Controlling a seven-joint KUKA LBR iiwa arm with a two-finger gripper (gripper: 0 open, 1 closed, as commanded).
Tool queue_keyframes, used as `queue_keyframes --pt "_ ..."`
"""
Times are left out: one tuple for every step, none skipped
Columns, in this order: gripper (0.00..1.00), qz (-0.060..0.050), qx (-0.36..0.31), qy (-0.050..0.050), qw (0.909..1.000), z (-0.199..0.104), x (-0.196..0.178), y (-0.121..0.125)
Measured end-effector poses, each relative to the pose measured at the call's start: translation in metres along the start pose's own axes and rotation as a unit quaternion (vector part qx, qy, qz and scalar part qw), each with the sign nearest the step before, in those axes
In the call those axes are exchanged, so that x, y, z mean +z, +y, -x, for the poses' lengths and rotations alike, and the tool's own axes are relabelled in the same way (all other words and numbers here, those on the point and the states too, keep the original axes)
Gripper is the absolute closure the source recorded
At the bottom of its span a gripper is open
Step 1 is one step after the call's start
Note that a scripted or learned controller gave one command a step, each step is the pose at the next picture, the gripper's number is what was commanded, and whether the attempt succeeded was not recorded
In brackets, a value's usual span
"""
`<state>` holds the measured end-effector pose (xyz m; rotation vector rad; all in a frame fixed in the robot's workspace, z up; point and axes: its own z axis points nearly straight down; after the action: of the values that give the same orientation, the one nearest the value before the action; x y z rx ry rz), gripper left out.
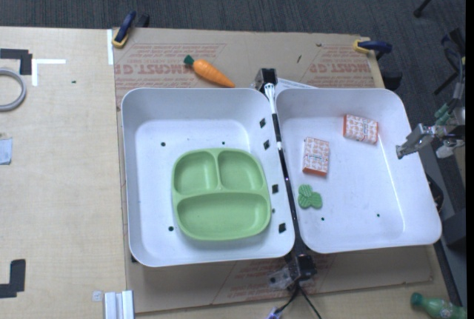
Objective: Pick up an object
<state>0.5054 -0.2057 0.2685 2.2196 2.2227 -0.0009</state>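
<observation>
Here, in the camera view, the gripper (pixel 416 140) hangs at the right bin's (pixel 385 225) right rim, its jaws too small and blurred to judge. Two small boxes (pixel 316 157) (pixel 361 128) and a green toy (pixel 309 198) lie apart inside. Descending here probably strikes the rim or closes on nothing.

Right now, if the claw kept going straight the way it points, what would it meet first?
Probably the right bin's rim, since the claw sits at that edge pointing left. Past it, the nearer snack packet lies roughly in line, though height is unclear.
</observation>
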Motion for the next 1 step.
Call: queue_keyframes --pt "0.0 0.0 -0.069 0.0 0.9976 -0.0528 0.0711 0.0309"
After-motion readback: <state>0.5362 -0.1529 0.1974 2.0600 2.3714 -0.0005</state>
